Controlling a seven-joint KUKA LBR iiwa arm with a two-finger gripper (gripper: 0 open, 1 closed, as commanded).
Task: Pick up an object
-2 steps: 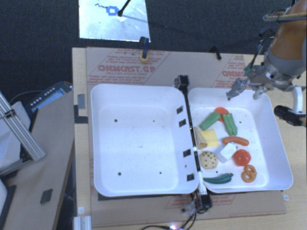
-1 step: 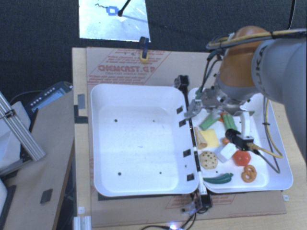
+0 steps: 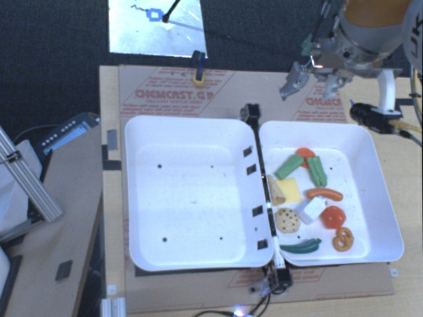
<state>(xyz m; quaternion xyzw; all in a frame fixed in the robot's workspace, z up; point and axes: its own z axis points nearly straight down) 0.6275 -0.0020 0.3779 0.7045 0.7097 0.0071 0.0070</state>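
Dark carpet surrounds the bench [image 3: 112, 197], and on it we see a brown cardboard sheet [image 3: 218, 88] printed with red lettering, bearing two shallow white bins side by side. We find the left bin [image 3: 192, 190] bare apart from small dark specks, joined to the right bin [image 3: 380, 197] along a black clipped seam.

We count the task's things all in the right bin, gathered toward its left and middle: a green pepper [image 3: 289, 166] lying aslant near the top, an orange piece [image 3: 305, 153] just behind it, and a green ridged vegetable [image 3: 318, 170] beside them. Below these we see a yellow wedge [image 3: 288, 191], a reddish sausage [image 3: 324, 194], a white block [image 3: 312, 210], a red tomato [image 3: 333, 216], a cookie [image 3: 287, 221], a pretzel [image 3: 343, 239] and a green pod [image 3: 301, 246] near the front wall.

We see the gripper [image 3: 310, 88] hanging high above the cardboard behind the right bin, well apart from every object. Its fingers [image 3: 292, 84] stand spread with nothing between them. Above the wrist we see the arm's orange band [image 3: 373, 2].

Behind the bench, we notice a shiny metal plate [image 3: 157, 18] on the floor.
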